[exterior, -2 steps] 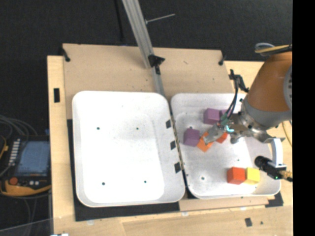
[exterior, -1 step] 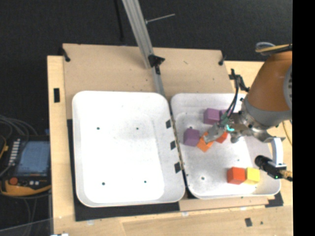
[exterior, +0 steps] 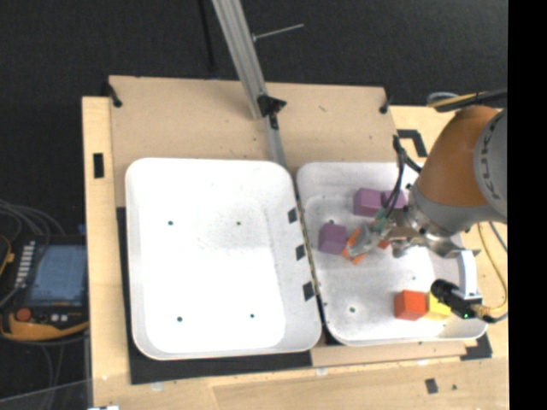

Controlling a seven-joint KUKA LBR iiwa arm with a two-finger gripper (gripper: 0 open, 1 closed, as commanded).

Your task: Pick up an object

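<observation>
In the right bin (exterior: 342,186) my gripper (exterior: 369,239) hangs low near the middle, reaching in from the right. A small orange piece (exterior: 351,249) lies right at its tip; whether it is gripped I cannot tell. Just to the left, a purple block (exterior: 332,237) rests close to the bin's left wall. Behind the gripper sits a second purple block (exterior: 368,201), partly covered by the wrist. An orange-red cube (exterior: 410,304) stands at the bin's front right with a yellow object (exterior: 438,308) beside it.
The left bin (exterior: 214,254) lies alongside, sharing a divider with black clips (exterior: 301,250). A slanted metal post (exterior: 244,49) rises from the back of the bench. The arm's orange band (exterior: 453,161) looms over the right bin's far corner.
</observation>
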